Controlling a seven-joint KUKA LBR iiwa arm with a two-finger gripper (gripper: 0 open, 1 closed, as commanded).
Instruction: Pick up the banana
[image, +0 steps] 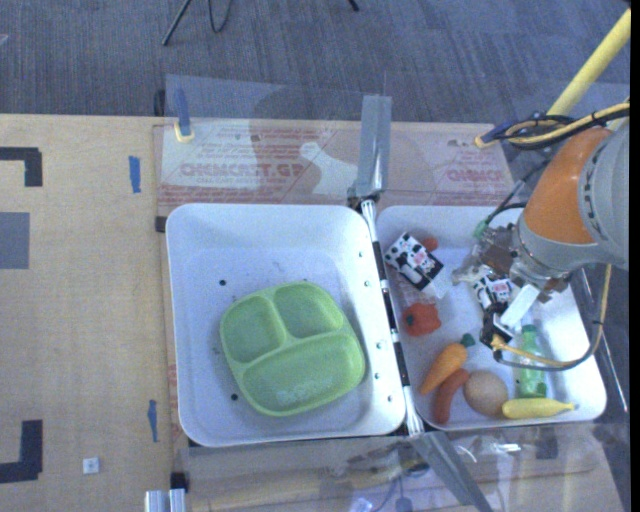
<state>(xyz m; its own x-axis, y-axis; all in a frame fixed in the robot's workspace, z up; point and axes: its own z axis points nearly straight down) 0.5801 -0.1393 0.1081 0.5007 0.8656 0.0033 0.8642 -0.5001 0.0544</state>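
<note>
The banana (538, 407) lies lengthwise along the near wall of the right bin (447, 226), towards its near right corner. Touching its left end is a beige egg-shaped thing (485, 391). Left of that lie a red sausage-like piece (449, 393) and an orange carrot (443, 367), side by side and slanted. Just beyond the banana stands a green object (530, 362). The arm (560, 205) reaches in from the right and its jaws hang over the right half of this bin, well apart from the banana; whether they are open or closed cannot be told. Farther left are a red fruit-like toy (422, 318) and a black-and-white cow toy (413, 259). The left bin (190, 300) holds a green divided plate (291, 347).
</note>
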